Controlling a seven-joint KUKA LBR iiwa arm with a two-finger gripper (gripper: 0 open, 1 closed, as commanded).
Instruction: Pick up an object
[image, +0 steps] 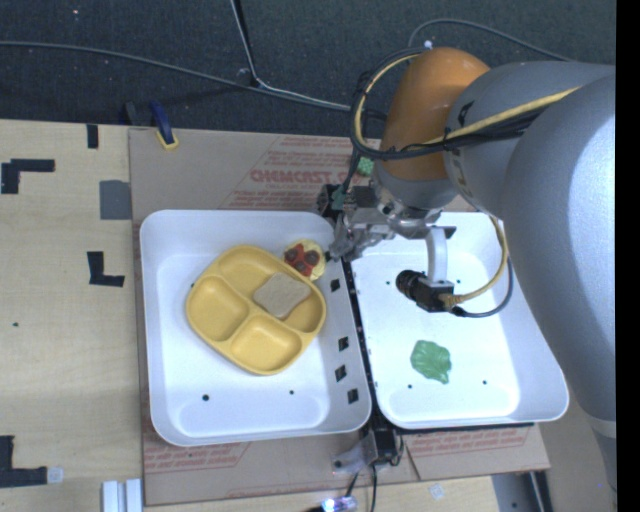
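The big grey arm (540, 200) is reaching in from the right side of the picture and leaning over the middle, where the two white bins are meeting. Its hand (345, 235) is hanging low near the top of that middle line, right above a small round thing with red bits (304, 257). That small thing is sitting in the left bin (170, 400), touching the upper right edge of a yellow tray (225, 310). I think the arm is tipping that way because it is going for that small thing. I cannot tell how the hand is set, because it is dark and tangled with wires.

A tan square (281, 294), maybe toast, is lying flat in one part of the yellow tray. A green lump (432, 360) is resting alone in the right bin (540, 395), low in the picture and well apart from the hand. Both bins are sitting on the counter (60, 330).
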